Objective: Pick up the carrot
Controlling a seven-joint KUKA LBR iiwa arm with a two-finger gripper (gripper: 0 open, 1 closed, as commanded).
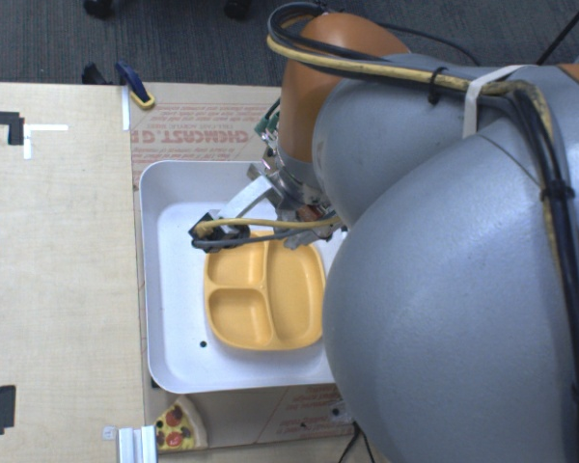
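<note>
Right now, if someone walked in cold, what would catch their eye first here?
The bulky grey arm with its orange band looms over the view's right side, bent down over the white bin. A yellow divided plate lies in that bin, under the wrist. Below the bin's lower left corner sits a small pizza-slice shape.

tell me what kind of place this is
Likely a robotics lab: a grey robot arm reaches over a white bin holding a yellow divided tray, on a wooden bench, with office chair wheels on carpet behind.
</note>
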